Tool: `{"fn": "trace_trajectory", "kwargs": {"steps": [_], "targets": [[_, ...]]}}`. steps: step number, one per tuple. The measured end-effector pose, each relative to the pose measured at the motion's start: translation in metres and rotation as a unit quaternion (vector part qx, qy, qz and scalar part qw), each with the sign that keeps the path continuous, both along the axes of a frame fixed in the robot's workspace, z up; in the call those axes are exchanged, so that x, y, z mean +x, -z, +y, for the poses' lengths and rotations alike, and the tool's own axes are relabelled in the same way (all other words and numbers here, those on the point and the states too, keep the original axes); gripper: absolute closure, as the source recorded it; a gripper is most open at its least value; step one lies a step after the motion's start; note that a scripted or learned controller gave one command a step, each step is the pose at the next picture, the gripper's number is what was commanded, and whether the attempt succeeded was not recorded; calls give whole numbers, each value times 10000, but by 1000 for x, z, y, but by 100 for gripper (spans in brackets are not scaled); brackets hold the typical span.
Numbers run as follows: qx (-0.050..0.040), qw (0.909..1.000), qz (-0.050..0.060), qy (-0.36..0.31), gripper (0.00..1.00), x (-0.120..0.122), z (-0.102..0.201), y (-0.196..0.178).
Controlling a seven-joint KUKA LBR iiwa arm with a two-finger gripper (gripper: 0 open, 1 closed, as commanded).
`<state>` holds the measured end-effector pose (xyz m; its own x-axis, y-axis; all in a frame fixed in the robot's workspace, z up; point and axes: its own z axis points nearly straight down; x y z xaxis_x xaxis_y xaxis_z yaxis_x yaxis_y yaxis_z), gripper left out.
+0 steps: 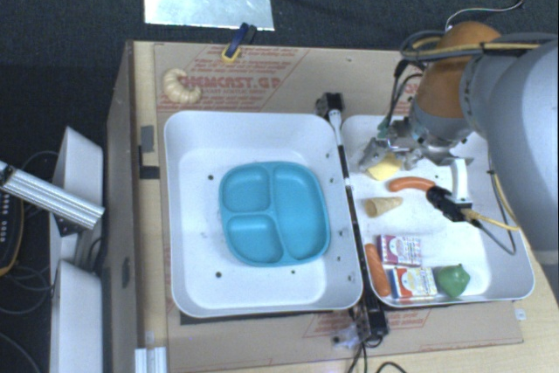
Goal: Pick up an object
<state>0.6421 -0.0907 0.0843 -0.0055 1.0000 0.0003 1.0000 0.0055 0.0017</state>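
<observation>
The right bin (515, 275) holds several toy foods. A pale yellow wedge (385, 172) lies near its far left corner, with an orange-red sausage (412, 184) just right of it and a small cone (382, 205) below. My gripper (383, 153) hangs low directly over the far edge of the yellow wedge; I cannot tell whether it touches it. Nearer the front lie a carrot (374, 266), two small printed boxes (400, 250) (412, 281) and a green pepper (452, 279).
The left bin (188, 188) carries a blue divided plate (272, 212). A black divider rail (347, 188) runs between the bins. The grey arm (515, 100) covers the right bin's far right part, and a black cable fitting (445, 203) hangs beside the sausage.
</observation>
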Motion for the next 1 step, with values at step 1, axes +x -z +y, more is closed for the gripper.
{"fn": "trace_trajectory", "kwargs": {"steps": [1], "targets": [[-11,10000,-34,-12,100,2,-1,-13]]}}
